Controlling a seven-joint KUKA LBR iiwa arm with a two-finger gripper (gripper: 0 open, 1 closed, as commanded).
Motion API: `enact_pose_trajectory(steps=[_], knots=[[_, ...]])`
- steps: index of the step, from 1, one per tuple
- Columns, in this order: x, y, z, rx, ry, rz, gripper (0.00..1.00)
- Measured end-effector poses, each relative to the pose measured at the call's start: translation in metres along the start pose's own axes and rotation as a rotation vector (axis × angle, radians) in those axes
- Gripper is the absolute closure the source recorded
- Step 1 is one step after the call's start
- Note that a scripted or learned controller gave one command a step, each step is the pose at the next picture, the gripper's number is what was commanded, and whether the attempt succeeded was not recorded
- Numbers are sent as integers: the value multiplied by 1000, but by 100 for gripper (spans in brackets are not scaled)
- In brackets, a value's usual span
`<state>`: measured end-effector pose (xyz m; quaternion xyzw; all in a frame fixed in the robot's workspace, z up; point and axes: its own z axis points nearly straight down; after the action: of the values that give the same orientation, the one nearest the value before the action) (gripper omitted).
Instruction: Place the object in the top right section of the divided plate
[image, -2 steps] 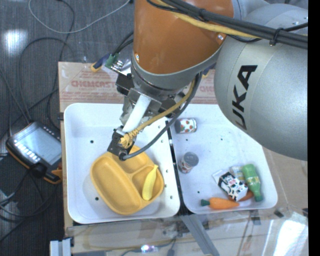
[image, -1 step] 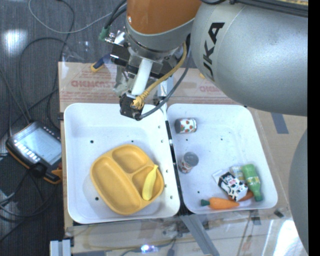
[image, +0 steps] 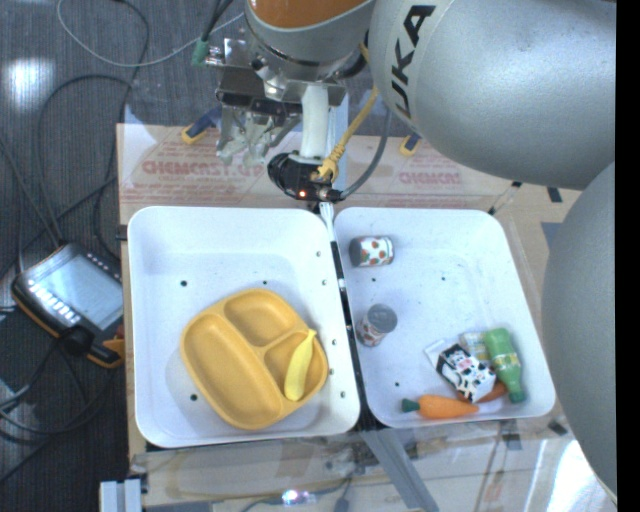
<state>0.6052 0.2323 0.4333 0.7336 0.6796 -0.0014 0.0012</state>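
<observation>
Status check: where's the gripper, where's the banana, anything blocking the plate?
Gripper up beyond the bins' far edge. Banana lying in the yellow divided plate, right-hand section. Nothing else on the plate.

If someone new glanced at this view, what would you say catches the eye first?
Probably the big grey arm filling the top right, with its gripper hanging above the bins' far edge. Next comes the yellow divided plate in the left bin, a banana lying in its right section. The right bin holds small toys, including a carrot.
</observation>
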Motion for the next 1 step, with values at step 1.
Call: enact_pose_trajectory(steps=[1], knots=[[5,63,6,0,0,-305,100]])
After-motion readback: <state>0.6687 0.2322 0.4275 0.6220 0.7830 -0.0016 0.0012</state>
